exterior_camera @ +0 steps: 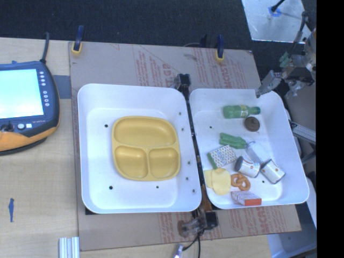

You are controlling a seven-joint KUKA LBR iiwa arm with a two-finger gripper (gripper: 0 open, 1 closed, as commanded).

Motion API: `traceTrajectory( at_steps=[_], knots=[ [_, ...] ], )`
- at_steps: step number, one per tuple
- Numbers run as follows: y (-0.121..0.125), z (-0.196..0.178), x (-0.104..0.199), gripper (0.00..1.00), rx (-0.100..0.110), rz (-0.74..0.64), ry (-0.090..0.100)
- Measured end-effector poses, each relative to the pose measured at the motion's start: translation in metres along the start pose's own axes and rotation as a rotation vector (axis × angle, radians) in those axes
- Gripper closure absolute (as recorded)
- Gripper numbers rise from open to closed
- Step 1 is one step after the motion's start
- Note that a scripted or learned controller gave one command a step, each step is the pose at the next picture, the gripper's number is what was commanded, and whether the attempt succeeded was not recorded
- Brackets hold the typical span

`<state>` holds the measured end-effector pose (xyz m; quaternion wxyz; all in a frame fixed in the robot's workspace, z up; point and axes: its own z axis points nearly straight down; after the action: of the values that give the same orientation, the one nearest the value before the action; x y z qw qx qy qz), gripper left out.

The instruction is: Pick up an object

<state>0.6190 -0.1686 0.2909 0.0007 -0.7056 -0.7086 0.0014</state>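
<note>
The right bin (288, 138) holds several small objects. A green bottle (241, 110) lies near its far side with a brown round piece (252, 124) just in front of it. Further forward are a green item (232, 140), a checkered packet (222, 155), two small cans (248, 167) (272, 171), a yellow block (217, 180), a pretzel (241, 182) and a red and white box (246, 199). My gripper (279, 82) hovers over the bin's far right corner, above and to the right of the green bottle, apart from every object.
The left bin (91, 144) carries a yellow divided plate (145, 147). A tablet-like pendant (24, 101) lies on the bench at the far left. Clamps (219, 46) hold the cardboard sheet under the bins at its far edge.
</note>
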Motion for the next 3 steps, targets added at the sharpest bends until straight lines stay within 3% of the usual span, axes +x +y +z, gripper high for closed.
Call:
traceTrajectory(
  at_steps=[1, 2, 3],
  knots=[
    [0.001, 0.165, 0.009, 0.00, 0.005, -0.001, 0.001],
    [0.034, 0.201, -0.044, 0.00, 0.017, 0.000, 0.004],
    [0.035, 0.202, 0.015, 0.00, 0.016, -0.003, 0.003]
  ],
)
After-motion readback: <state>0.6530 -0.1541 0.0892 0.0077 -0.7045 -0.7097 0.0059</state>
